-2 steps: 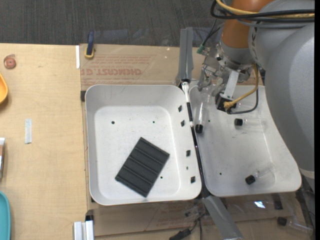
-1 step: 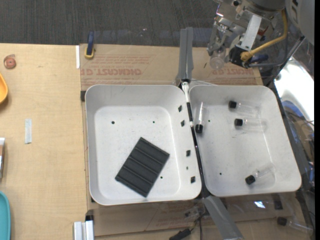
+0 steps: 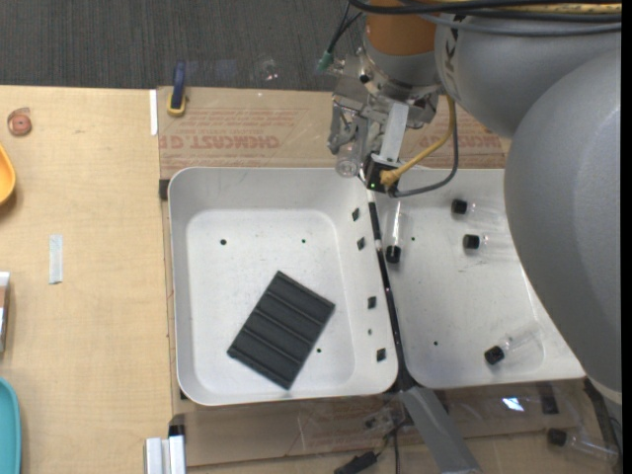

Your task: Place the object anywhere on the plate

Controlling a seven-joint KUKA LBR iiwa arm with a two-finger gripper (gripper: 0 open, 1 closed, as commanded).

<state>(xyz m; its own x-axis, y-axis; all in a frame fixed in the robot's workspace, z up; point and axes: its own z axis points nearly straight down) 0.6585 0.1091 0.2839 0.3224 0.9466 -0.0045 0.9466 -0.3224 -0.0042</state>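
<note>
A black ribbed rectangular plate (image 3: 282,328) lies at a slant on the floor of the left bin (image 3: 197,265), toward its front. Three small clear vials with black caps lie in the right bin (image 3: 553,363): one at the back (image 3: 459,206), one just in front of it (image 3: 474,242), and one near the front (image 3: 504,351). Another clear vial (image 3: 392,237) lies along the divider between the bins, black cap toward the front. My gripper (image 3: 354,158) hangs above the back rim near the divider, well apart from the plate.
A cardboard sheet (image 3: 247,126) lies behind the bins. Left of them, the wooden bench (image 3: 79,265) holds small items along its left edge. The arm's large grey body (image 3: 563,166) covers the right side of the right bin.
</note>
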